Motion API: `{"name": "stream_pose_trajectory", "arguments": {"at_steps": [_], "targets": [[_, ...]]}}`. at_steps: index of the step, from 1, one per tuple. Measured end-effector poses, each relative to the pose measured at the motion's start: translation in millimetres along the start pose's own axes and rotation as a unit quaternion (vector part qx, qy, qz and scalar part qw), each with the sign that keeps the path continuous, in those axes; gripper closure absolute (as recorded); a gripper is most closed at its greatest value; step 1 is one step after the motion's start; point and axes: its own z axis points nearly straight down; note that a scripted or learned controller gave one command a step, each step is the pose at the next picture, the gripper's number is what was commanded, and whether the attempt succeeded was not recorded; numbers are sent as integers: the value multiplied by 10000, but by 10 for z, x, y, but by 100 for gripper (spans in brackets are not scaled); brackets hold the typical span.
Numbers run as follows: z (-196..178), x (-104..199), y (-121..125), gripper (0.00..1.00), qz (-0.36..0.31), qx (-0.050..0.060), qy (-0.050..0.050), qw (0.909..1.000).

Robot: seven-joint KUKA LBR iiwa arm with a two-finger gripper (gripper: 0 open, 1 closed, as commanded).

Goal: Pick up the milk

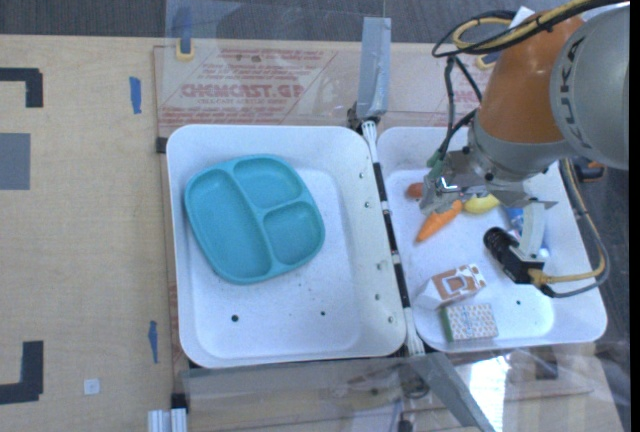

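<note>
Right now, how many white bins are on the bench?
2. The left bin holds a blue plate; the right bin, beside it, holds the milk carton and other small things, partly covered by the arm.

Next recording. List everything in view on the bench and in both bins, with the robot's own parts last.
milk carton: one, white and brown, front of the right bin
carrot: one, orange, left-middle of the right bin
small orange item: one, right bin, behind the carrot, too small to name
yellow item: one, right bin, partly under the arm
speckled block: one, pale with dots, front of the right bin, next to the milk carton
plate: one, teal, three compartments, in the left bin
bins: two, white, side by side
bench: one, pale wood
arm: one, grey with an orange band, reaching in from the right over the right bin
</note>
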Motion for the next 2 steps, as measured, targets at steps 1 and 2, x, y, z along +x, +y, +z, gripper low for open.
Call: {"name": "stream_pose_trajectory", "arguments": {"at_steps": [1, 2], "targets": [[2, -1, -2, 0, 0, 5, -2, 10000], [4, -292, -681, 0, -396, 15, 5, 9992]]}}
